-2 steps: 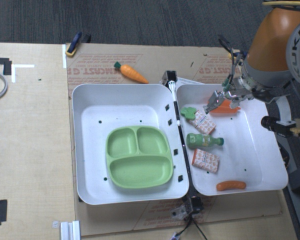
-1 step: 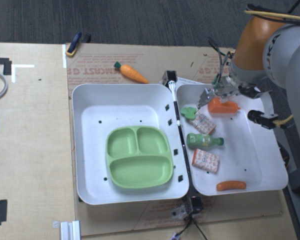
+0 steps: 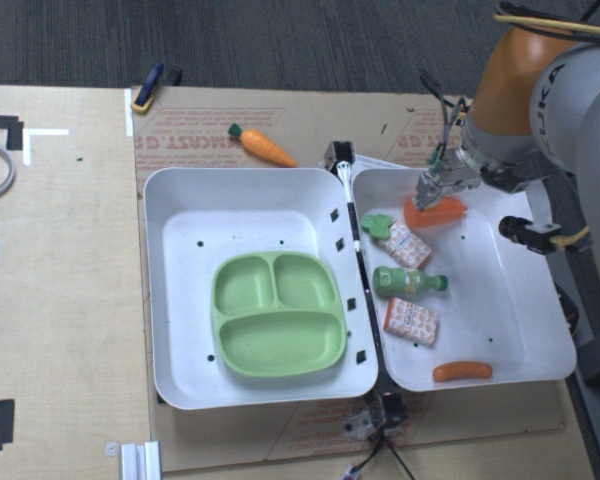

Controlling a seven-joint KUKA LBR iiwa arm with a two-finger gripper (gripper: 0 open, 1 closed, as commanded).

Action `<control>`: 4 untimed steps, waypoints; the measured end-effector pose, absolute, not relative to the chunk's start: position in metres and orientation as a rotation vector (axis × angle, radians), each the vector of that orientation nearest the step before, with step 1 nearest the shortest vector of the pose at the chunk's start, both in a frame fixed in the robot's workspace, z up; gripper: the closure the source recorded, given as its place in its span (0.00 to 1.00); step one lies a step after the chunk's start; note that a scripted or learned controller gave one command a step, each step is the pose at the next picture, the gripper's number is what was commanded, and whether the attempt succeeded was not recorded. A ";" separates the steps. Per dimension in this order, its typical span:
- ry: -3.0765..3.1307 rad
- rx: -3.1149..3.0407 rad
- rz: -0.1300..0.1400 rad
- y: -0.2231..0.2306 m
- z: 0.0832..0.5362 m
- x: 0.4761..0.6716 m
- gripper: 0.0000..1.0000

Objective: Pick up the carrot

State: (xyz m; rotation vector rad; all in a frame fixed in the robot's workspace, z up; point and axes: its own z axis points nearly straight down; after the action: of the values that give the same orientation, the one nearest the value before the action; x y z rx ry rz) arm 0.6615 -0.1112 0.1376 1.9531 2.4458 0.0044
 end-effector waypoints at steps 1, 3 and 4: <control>2.332 2.103 -0.001 -0.172 0.193 0.628 1.00; 2.232 2.207 0.000 -0.213 0.265 0.514 1.00; 1.587 2.714 -0.002 -0.222 0.187 0.505 1.00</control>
State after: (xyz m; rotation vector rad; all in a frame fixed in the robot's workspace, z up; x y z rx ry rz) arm 0.5045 -0.2222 0.1872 2.7135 1.5869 -0.0021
